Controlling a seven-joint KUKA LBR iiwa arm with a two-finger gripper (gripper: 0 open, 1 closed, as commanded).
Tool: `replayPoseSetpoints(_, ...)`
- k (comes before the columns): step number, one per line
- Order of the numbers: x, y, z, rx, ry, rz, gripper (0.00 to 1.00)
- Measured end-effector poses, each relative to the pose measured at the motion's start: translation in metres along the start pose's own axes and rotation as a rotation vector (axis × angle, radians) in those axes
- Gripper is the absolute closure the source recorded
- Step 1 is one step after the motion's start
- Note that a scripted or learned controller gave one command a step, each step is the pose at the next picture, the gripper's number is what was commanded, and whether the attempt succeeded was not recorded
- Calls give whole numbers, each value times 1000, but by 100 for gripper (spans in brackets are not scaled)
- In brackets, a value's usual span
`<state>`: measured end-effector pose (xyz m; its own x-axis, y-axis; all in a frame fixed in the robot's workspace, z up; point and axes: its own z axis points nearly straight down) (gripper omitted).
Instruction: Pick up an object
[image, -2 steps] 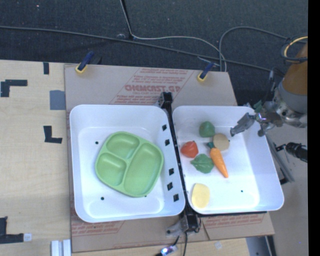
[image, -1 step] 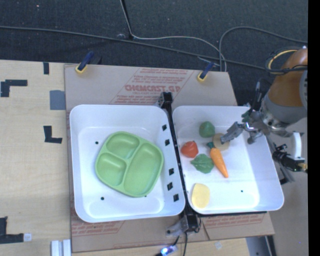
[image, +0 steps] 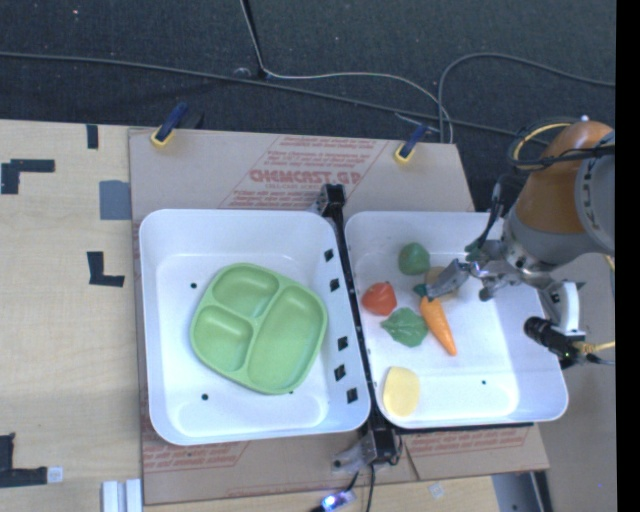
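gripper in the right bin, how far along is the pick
Done: the gripper has reached into the right bin, just above the top of the carrot. In hand: nothing visibly held. Left: grasp and lift; the carrot, tomato, green leaf and yellow piece all lie on the bin floor.

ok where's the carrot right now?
The carrot lies in the right bin, near its middle, tip pointing toward the lower right. A leafy green toy sits just left of it, and the gripper is at its upper end.

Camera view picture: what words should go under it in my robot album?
Robot hand reaches toward an orange carrot among toy foods in the right bin; a green divided plate sits in the left bin.
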<state>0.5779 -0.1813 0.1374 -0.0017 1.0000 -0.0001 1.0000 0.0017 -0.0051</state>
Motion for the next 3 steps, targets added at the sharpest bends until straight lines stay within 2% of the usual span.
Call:
replayPoseSetpoints(1,1,0,53,-4,-2,-1,0)
replayPoseSetpoints(2,0,1,39,-7,-3,-1,100)
replayPoseSetpoints(3,5,8,-22,-10,-1,-1,100)
